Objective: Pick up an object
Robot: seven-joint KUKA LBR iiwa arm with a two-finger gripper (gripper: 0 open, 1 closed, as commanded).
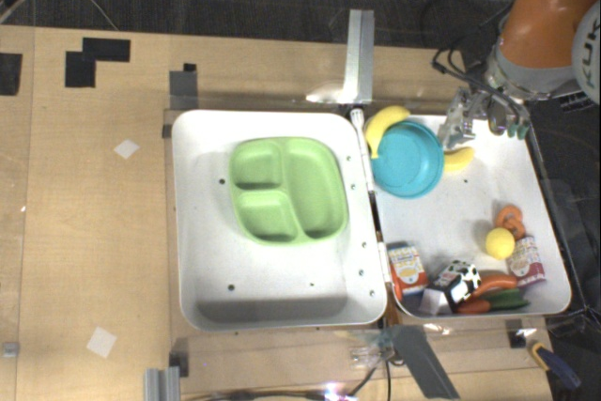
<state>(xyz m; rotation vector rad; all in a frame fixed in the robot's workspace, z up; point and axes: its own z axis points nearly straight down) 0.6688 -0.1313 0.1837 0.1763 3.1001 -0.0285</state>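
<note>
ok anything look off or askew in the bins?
Mildly. The blue bowl in the right bin sits tipped against the left wall, resting on a yellow banana. The small items are heaped along the near edge. The green tray lies flat. No spills or damage.

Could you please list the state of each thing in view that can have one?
Green tray: upright in the left bin, compartments bare.
Blue bowl: tilted against the right bin's left wall.
Banana: partly hidden behind the bowl.
Small carton: lying flat.
Gripper: low over the right bin, beside the bowl.
</note>
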